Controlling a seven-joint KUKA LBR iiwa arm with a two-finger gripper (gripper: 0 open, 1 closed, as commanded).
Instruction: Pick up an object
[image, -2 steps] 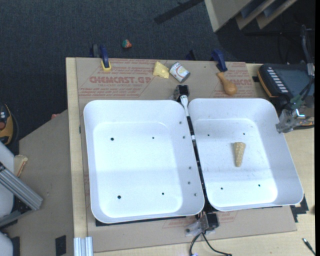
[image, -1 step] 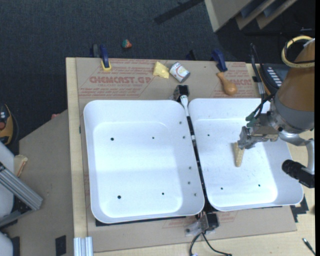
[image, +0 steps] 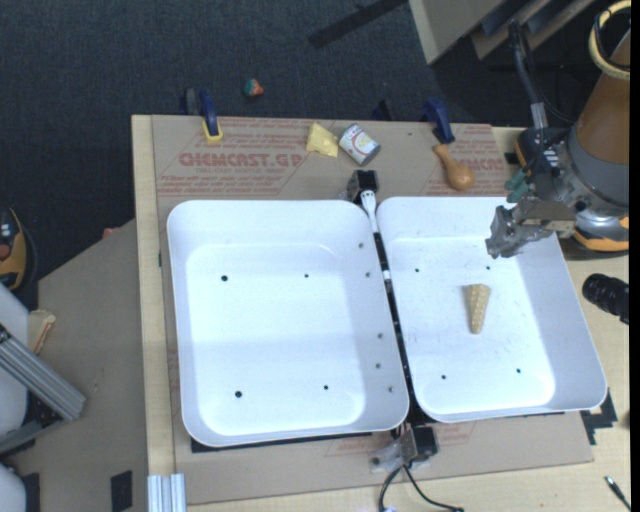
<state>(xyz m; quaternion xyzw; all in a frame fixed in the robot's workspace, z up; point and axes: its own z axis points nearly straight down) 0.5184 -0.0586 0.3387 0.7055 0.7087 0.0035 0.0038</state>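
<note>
At the bottom of the frame a small black connector (image: 420, 441) with trailing wires sits by the seam between my two bins. Above it on the left lies the left white bin (image: 200, 300), showing just a few dark dots on its floor. The right white bin (image: 560, 350) holds the thing I am after: a tan ice-cream cone (image: 478, 306), lying on its side near the middle of the bin, open end toward the top of the frame, tip toward the bottom. My gripper (image: 503, 245) hangs up and to the right of the cone, over the bin's upper part, apart from the cone with nothing between the fingers; whether they stand wide or narrow I cannot tell. Farther back, on the brown board (image: 250, 160) beyond the bins, lie a yellow wedge (image: 321, 141), a small white box (image: 359, 144) beside it and a tan wooden pear-shaped piece (image: 455, 169). On the dark floor beyond rests a small coloured ball (image: 254, 88).
</note>
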